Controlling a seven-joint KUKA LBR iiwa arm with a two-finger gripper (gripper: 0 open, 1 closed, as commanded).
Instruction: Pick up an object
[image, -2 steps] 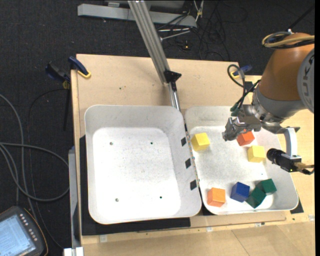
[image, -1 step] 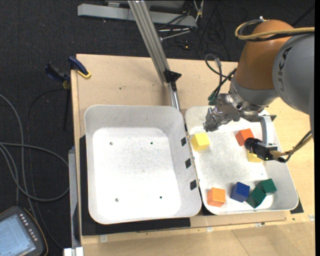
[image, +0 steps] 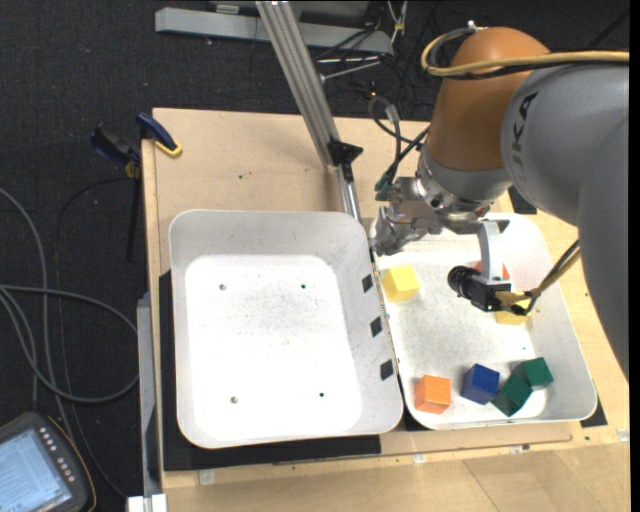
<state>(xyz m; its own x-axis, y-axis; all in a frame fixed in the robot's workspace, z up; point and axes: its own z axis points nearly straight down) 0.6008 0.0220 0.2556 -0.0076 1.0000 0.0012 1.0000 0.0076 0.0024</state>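
Camera view shows the pincer (image: 398, 238) over the right bin's (image: 570, 385) far-left corner, just above the yellow block (image: 400, 282); whether it is released or clenched I cannot tell. Best to centre squarely over that block, clear of the wall, before descending.

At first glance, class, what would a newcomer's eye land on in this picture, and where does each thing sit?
The big grey arm with its orange band fills the upper right, hanging over the right bin. Below it, bright blocks stand out on the white: a yellow block near the bin's left wall, and an orange block, blue block and two green blocks along the near edge. The left bin lies beside it.
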